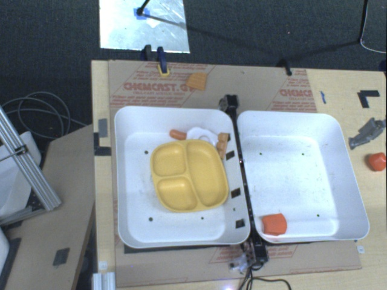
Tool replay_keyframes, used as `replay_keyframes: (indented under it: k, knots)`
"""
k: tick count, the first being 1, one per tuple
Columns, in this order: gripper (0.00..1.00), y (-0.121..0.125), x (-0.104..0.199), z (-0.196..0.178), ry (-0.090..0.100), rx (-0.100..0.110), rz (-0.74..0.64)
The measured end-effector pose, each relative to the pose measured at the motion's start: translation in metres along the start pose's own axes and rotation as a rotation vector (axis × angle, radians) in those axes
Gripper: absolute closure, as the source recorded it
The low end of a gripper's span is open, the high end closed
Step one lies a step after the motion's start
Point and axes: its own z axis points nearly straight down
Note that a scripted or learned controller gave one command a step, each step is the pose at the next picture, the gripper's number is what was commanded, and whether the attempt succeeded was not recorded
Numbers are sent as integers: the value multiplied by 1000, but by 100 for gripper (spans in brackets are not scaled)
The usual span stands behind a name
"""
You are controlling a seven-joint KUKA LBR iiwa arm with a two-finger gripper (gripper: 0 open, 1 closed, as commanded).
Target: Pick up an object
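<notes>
The orange block (275, 224) lies alone in the right bin (347, 180), at its near-left corner, close to the wall. A yellow tray (188, 175) fills much of the left bin (130, 162), with small pieces (178, 135) just behind it. The pick seems not yet begun; the next move calls for a descent over one object. The gripper's state cannot be told.

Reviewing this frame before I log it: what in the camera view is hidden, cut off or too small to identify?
- White object in the left bin: the yellow divided plate covers its lower part; identity unclear.
- Small tan piece by the divider: too small to name.
- Grey object on the bench: reaches the right edge, shape unclear.
- Orange item beside it: cut off by the right edge.
</notes>
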Motion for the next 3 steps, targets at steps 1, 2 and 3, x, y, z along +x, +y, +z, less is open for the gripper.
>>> replay_keyframes:
  k: [1, 2, 3]
  knots:
    - [0, 0, 0, 0, 0, 0, 0]
    - [0, 0, 0, 0, 0, 0, 0]
    - [0, 0, 0, 0, 0, 0, 0]
